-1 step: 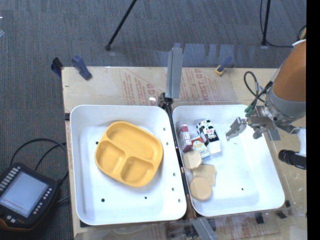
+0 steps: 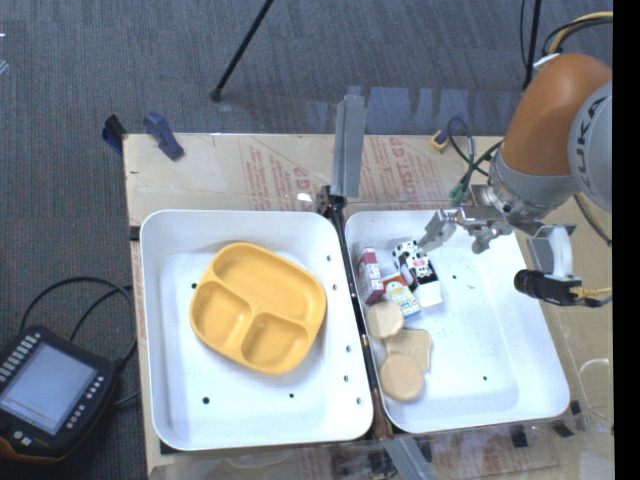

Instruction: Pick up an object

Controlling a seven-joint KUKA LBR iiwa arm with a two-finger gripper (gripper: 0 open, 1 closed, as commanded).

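The right bin (image 2: 500, 368) holds a cluster of small things along its left side. A maroon carton (image 2: 370, 267), a black-and-white carton (image 2: 413, 262) and a red-orange carton (image 2: 400, 294) lie together. Below them sit three tan round pieces (image 2: 403, 376). My gripper (image 2: 458, 234) hangs over the bin's upper middle, just right of and above the black-and-white carton. Its fingers are spread open with nothing between them.
A yellow divided plate (image 2: 258, 306) lies in the left bin (image 2: 165, 388). A grey upright post (image 2: 348, 148) stands at the back between the bins. A teach pendant (image 2: 45, 393) rests on the floor at the lower left.
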